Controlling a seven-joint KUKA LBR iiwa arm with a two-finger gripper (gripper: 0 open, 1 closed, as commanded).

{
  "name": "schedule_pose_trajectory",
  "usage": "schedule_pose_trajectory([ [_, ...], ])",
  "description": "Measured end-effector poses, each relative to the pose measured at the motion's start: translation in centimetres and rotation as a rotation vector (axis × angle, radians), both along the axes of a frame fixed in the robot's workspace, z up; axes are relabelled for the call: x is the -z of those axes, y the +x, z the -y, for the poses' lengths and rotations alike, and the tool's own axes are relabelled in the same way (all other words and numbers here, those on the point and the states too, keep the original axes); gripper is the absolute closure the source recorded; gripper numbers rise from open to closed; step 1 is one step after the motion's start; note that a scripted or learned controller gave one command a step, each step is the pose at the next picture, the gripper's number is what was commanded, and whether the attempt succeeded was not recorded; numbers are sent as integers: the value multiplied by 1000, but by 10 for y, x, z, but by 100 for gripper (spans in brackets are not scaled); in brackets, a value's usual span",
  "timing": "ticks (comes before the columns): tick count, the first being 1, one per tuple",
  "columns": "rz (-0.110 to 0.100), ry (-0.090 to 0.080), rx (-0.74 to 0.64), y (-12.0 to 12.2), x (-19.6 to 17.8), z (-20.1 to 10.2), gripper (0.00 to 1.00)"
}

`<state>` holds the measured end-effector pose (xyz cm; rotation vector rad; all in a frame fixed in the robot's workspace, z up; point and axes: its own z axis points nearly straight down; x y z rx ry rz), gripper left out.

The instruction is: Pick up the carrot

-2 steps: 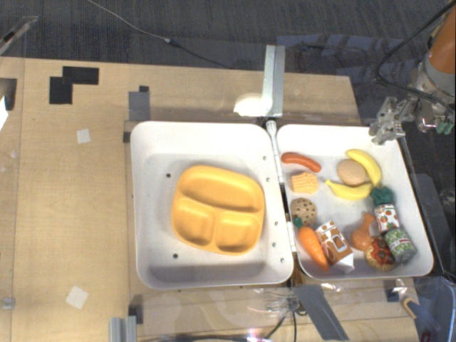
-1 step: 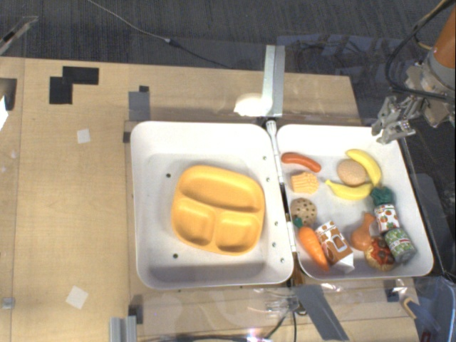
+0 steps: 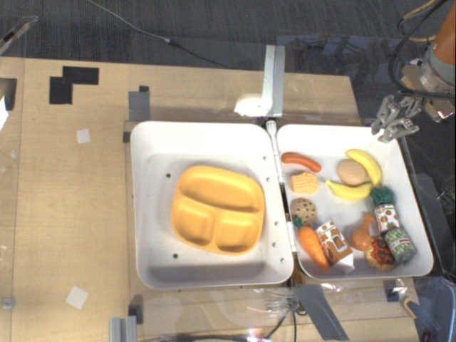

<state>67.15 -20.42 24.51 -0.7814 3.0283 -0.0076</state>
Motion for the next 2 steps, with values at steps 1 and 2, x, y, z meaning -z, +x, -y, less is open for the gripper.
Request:
schedule_pose_trajectory([
  [1,-5,0,-267,0,34,-59,100],
  [2,11,-7,-264,4,127,-82,100],
])
